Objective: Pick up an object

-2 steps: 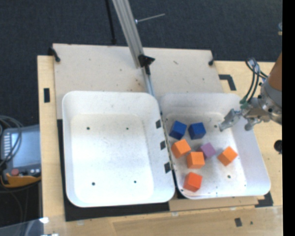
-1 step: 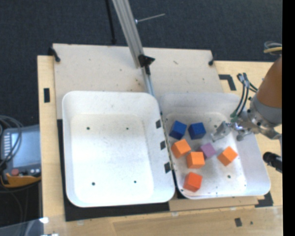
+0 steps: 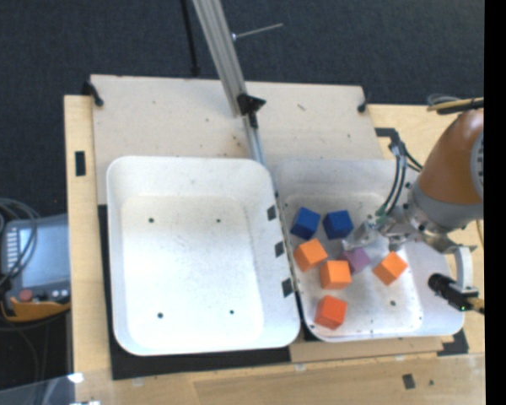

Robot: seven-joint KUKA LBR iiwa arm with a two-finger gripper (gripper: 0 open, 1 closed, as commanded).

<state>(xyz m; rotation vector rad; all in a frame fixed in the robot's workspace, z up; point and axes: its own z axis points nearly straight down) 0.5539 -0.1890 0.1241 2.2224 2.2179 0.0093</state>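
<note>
Six small foam cubes and one pale purple block (image 3: 359, 258) lie in the right-hand shallow white bin (image 3: 405, 321): two blue ones (image 3: 320, 223) farthest, four orange ones (image 3: 333, 272) nearer. The grey arm's gripper (image 3: 378, 234) sits low just right of the purple block; its grip state cannot be determined.

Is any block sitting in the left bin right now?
No, the blue and orange blocks all lie in the right bin; the left bin holds none.

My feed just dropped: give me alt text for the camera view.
The gripper is low in the right bin, by a purple block among two blue and four orange blocks. The left bin sits beside it.
</note>
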